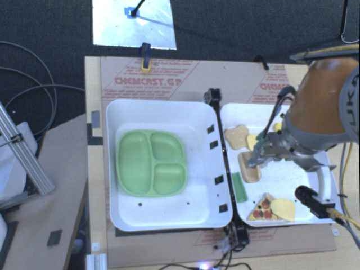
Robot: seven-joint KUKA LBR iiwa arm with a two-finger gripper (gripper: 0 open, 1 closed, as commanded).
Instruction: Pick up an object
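My gripper [256, 157] hangs low over the right bin [292, 114], its tip right above a tan bread-like piece [249, 170]. A beige toast-shaped piece [236, 135] lies just behind it, with a yellow piece [251, 142] beside that. A green strip [239, 187] lies along the bin's left wall. A pizza slice [261, 208] and a yellow chip-like piece [283, 208] sit at the front. The arm's orange band [326, 100] covers the bin's right side.
The left bin [129, 114] holds a green divided plate [151, 162]. Black clips run along the wall between the two bins [220, 151]. A cardboard sheet [185, 77] lies under both bins. Cables and a metal frame [22, 151] stand at the far left.
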